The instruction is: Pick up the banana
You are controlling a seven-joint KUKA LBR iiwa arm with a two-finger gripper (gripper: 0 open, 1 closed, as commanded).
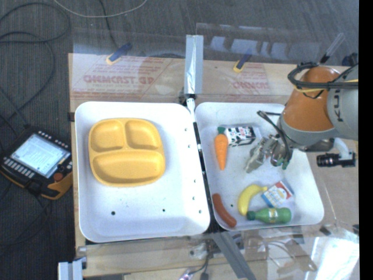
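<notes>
A yellow banana (249, 198) lies in the near part of the right bin (303, 214), curved, between a red sausage and a small carton. My gripper (260, 154) hangs over the middle of the right bin, up and to the right of the banana and apart from it. Its fingers (254, 158) point down-left and are spread, with nothing between them.
The right bin also holds a carrot (221, 149), a dark milk carton (239, 134), a red sausage (224, 210), a green bottle (269, 216) and a small carton (276, 193). A yellow divided plate (126, 151) sits in the left bin (140, 214). A tablet (36, 161) lies at far left.
</notes>
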